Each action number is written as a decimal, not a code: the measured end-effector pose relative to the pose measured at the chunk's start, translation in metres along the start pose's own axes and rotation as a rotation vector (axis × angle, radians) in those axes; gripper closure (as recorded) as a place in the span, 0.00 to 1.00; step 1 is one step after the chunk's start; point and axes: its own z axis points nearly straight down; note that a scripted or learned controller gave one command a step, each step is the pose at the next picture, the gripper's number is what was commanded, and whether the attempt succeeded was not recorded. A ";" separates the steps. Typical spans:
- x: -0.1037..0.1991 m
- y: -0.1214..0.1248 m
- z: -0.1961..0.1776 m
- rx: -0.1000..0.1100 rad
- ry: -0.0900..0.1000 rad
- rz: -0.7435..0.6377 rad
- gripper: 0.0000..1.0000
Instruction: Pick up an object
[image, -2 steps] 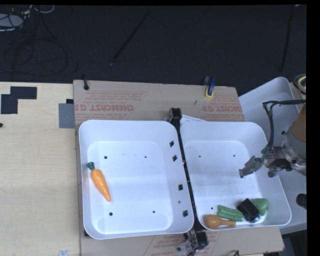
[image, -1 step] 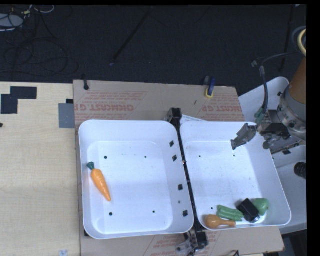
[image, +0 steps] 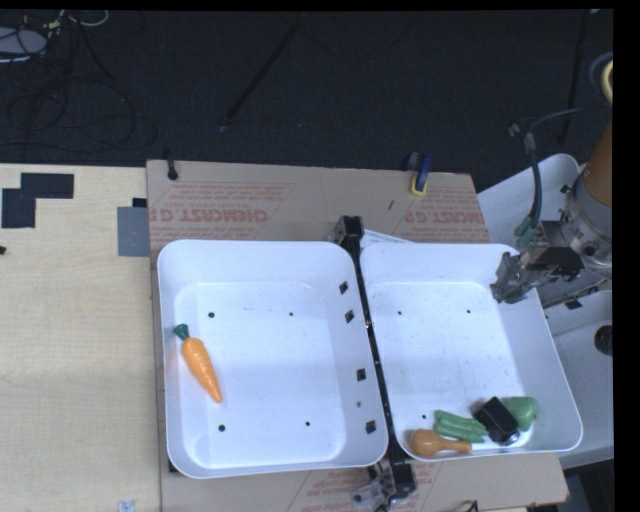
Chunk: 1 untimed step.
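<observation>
Though four toys crowd the right bin's near corner, the carrot in the left bin lies apart; light, stiff, slick, best pinched mid-body; beyond, the gripper hovers, grip state unclear.

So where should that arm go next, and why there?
Probably toward the near corner of the right bin, then down. The gripper hangs by that bin's far right rim, and the closest things, a black block, green pieces and an orange gourd-like toy, are clustered there.
</observation>
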 end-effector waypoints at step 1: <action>0.074 -0.036 -0.087 -0.011 0.002 -0.006 1.00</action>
